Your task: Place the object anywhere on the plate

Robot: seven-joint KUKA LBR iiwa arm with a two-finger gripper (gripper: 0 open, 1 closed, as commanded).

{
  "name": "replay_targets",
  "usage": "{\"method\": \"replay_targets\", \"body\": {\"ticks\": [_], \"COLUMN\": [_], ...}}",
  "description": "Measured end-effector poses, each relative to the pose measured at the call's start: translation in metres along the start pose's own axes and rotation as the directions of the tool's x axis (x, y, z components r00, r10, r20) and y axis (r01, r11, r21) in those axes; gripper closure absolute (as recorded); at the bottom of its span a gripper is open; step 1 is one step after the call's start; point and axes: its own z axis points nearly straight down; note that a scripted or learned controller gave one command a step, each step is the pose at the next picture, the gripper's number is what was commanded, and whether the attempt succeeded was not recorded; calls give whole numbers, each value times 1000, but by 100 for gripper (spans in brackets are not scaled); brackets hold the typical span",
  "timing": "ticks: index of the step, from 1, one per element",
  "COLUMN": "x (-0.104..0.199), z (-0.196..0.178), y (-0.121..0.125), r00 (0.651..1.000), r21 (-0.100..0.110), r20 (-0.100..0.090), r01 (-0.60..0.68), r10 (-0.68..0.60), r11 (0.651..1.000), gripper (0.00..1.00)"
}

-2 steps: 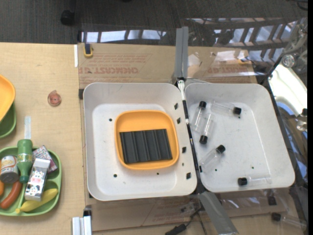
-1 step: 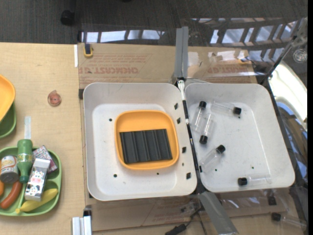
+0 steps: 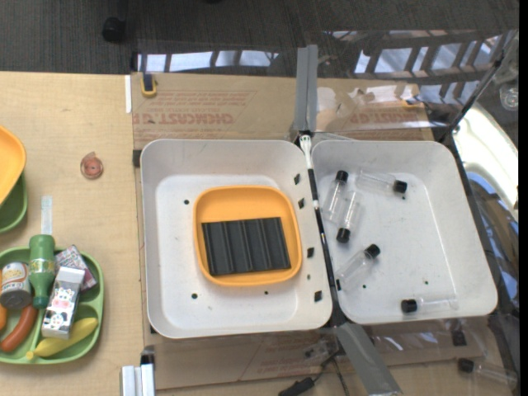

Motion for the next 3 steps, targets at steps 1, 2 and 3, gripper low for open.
{"method": "replay_targets", "body": {"ticks": [1,2,3], "x": [0,0,0], "z": [0,1,1], "y": [0,0,0], "r00": [943,773,534], "r21": [-1,-2,-2], "r20": [1,2,4], "r01": [332,634,846], "r10": [-332,-634,-845], "r11": [943,773,534], "gripper": [100,100,100]}}
